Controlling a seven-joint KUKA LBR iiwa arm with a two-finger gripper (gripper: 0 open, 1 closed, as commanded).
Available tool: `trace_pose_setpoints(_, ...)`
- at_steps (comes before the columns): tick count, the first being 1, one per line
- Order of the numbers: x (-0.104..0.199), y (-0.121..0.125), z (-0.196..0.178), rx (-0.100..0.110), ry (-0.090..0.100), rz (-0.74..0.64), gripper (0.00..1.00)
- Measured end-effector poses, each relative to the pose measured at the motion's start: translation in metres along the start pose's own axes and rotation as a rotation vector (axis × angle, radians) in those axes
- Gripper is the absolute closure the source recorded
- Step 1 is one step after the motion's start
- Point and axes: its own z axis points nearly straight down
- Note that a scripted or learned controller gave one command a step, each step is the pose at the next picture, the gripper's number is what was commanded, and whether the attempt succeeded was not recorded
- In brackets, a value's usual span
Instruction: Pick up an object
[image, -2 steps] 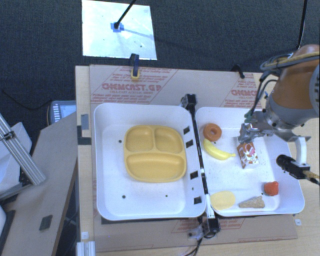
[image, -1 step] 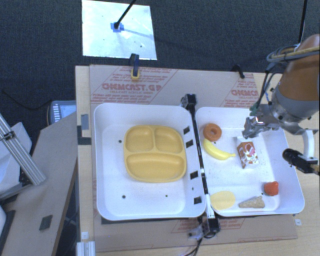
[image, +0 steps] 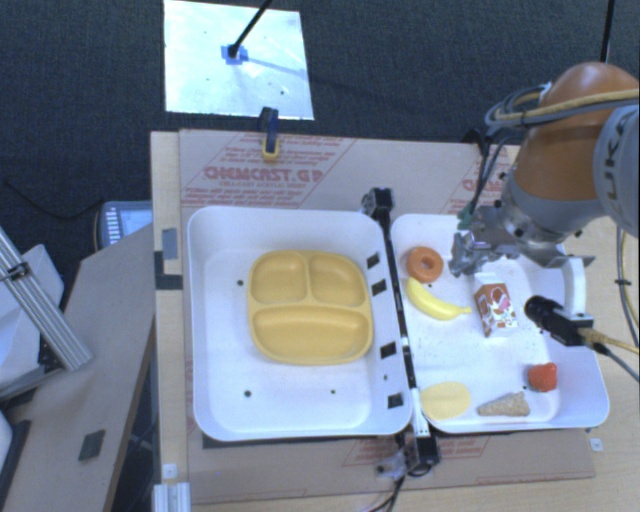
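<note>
- The gripper (image: 472, 258) is hovering over the back of the right bin (image: 590, 400), just behind the banana (image: 436, 301) and beside the orange ring (image: 425, 264); whether its jaws are spread or pressed together I cannot tell
- Nothing is showing between the fingers, so no object is being held yet
- The banana, lying just in front of the gripper, is looking like the likeliest target: probably a light, stiff plastic toy, smooth and curved, so it is liable to slip; gripping across its thick middle seems safest
- Right of the banana, the small carton (image: 495, 308) is offering flat sides, likely light and easy to pinch
- Further forward of the banana, a yellow disc (image: 446, 400), a tan piece (image: 503, 405) and a red piece (image: 542, 377) are lying
- Left of the banana, the yellow divided plate (image: 308, 305) is sitting in the left bin (image: 215, 330)
</note>
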Motion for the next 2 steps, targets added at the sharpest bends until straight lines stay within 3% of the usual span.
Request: trace_pose_setpoints(2, 0.113, 0.004, 0.005, 0.001, 0.000, 0.000, 1.00)
